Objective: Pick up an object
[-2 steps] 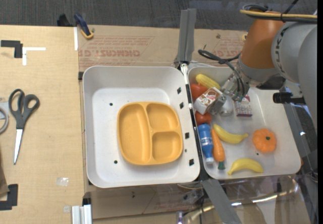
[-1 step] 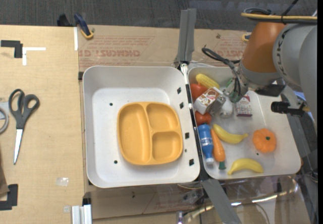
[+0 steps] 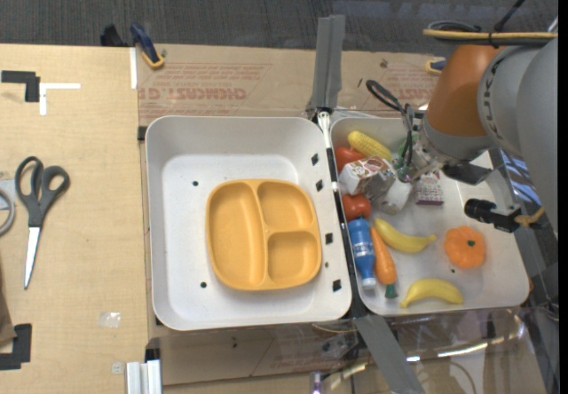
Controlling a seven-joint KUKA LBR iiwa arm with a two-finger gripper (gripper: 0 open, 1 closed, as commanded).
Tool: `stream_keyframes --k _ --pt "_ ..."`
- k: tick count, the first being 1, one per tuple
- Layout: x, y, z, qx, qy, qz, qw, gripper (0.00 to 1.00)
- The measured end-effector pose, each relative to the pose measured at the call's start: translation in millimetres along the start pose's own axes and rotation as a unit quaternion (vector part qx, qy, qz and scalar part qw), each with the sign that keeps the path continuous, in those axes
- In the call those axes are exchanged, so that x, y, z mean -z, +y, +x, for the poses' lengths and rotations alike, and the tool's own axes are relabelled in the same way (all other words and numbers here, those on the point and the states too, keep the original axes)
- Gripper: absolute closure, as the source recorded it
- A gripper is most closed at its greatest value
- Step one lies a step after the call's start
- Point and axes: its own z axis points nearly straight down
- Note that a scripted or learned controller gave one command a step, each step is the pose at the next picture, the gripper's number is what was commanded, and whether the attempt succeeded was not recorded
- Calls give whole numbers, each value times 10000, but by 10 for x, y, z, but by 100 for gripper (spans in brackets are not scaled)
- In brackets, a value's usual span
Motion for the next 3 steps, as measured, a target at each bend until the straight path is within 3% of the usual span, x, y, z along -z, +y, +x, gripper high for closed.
stream_keyframes --k 1,2,3 --pt "-70 128 -127 -790 116 267 9964 0" --pt "-98 113 -179 -2158 147 537 9748 0" --pt "-58 -82 88 -2700 38 138 9628 0"
